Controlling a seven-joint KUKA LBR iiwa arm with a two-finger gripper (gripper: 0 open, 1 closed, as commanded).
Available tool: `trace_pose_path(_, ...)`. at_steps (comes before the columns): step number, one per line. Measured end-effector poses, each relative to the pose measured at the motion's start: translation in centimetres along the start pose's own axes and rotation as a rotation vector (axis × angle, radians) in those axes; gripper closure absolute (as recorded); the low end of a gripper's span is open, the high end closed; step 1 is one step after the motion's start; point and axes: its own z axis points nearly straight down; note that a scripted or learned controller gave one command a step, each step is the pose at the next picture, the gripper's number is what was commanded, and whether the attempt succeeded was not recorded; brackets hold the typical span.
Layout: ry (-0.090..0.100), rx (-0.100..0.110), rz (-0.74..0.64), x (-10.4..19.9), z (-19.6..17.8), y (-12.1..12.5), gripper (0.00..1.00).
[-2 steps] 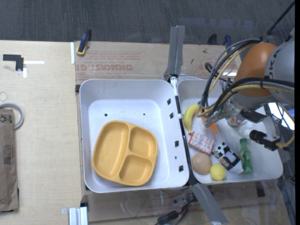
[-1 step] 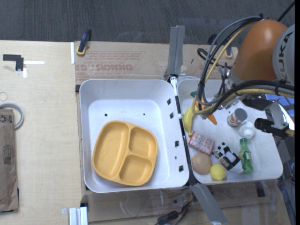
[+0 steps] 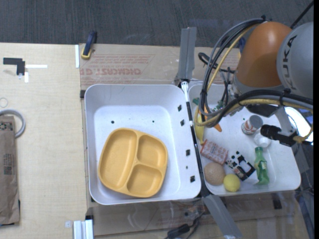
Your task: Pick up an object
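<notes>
The grey arm with its orange band [image 3: 261, 51] hangs over the back of the right bin [image 3: 291, 180]. The gripper [image 3: 225, 91] sits under the wrist and cables, mostly hidden, above the bin's back left part. Loose objects lie in this bin: a pink packet [image 3: 214, 152], a tan ball [image 3: 214, 174], a yellow lemon [image 3: 232, 182], a green bottle [image 3: 260, 166], a black-and-white piece [image 3: 240, 165], a small red-and-white cup [image 3: 251, 125] and a yellow banana-like piece [image 3: 199, 127] against the left wall. I see nothing held by the gripper.
A yellow divided plate [image 3: 133, 162] lies in the left bin [image 3: 129, 101]. Cables [image 3: 224, 111] loop from the arm down into the right bin. A brown bag [image 3: 7, 168] and a grey ring [image 3: 17, 121] rest on the bench at far left.
</notes>
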Motion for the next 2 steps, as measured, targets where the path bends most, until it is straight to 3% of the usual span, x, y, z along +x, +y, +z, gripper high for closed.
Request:
trace_pose_path(1, 0.0, 0.001, 0.261, -1.97, -1.36, -7.78, 1.0)
trace_pose_path(2, 0.001, 0.001, 0.261, -1.97, -1.36, -7.78, 0.0)
